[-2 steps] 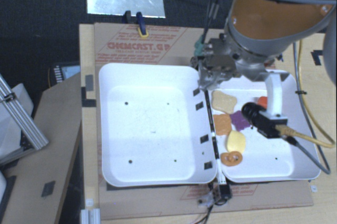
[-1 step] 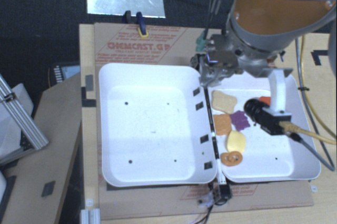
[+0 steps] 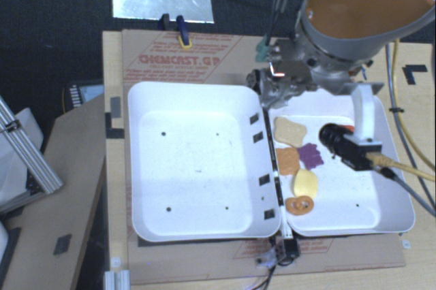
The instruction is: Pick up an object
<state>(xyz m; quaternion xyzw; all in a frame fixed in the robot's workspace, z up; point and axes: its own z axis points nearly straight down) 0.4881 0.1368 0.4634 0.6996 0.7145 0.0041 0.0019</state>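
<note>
Approach step, nothing gripped. Gripper (image 3: 274, 92) hovers at 12 o'clock corner of right bin (image 3: 381, 214); finger state: cannot tell. Nearest candidate, tan piece (image 3: 290, 131), lies toward 5 o'clock of gripper. Next: shift, descend, close.

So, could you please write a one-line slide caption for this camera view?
Arm poised over the right bin, which holds several small toy food pieces; left bin alongside.

Flat toy pieces (image 3: 298, 163), seemingly foam, cluster in right bin (image 3: 381, 210).
</note>
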